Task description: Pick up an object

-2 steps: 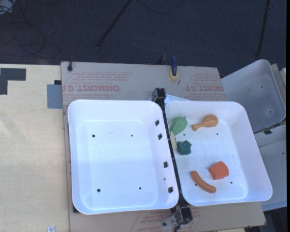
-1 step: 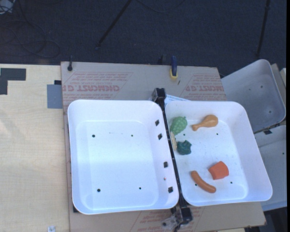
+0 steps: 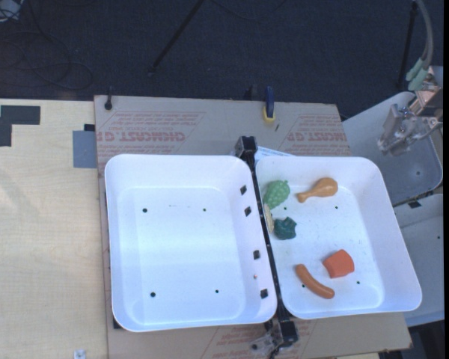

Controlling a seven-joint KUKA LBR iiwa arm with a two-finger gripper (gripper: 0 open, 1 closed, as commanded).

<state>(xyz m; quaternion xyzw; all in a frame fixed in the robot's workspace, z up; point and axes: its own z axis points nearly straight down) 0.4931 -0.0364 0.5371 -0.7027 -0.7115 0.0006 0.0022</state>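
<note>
The right white bin point(image 3: 398, 234) holds several small objects. A light green bumpy piece point(image 3: 276, 194) and a dark green piece point(image 3: 285, 228) lie close to its left wall. Toward the back rests a tan drumstick-shaped toy point(image 3: 319, 190). A red-orange block point(image 3: 338, 263) and an orange sausage-shaped toy point(image 3: 314, 281) lie near the front. My gripper point(image 3: 402, 132) hangs outside the bin, beyond its back right corner, well away from every object and with nothing in its grasp.
The left white bin point(image 3: 116, 223) sits against the right one, joined by black clips point(image 3: 248, 211) along the shared wall. Both rest on a cardboard sheet point(image 3: 172, 129). A grey plate point(image 3: 423, 170) lies under the gripper at the right.
</note>
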